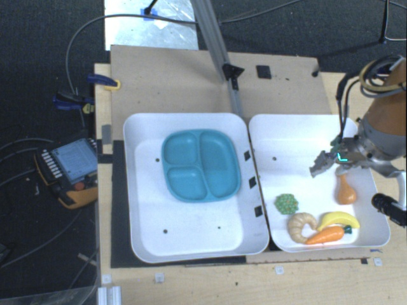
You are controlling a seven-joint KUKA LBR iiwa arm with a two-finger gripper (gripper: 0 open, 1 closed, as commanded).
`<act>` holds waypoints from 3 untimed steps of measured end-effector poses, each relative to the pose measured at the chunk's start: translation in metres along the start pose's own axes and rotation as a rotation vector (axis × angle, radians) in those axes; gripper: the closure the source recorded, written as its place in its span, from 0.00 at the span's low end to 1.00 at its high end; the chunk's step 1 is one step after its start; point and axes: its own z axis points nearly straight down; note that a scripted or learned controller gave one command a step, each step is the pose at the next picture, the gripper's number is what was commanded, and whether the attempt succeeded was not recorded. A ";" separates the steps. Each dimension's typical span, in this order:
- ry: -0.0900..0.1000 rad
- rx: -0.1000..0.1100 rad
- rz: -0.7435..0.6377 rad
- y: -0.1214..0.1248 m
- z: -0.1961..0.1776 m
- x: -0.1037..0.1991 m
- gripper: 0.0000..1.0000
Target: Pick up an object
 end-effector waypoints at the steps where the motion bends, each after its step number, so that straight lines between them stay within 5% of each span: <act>1: -0.001 -0.003 0.000 0.001 -0.001 0.000 0.00; 3: 0.000 0.000 0.003 0.007 0.105 0.008 0.00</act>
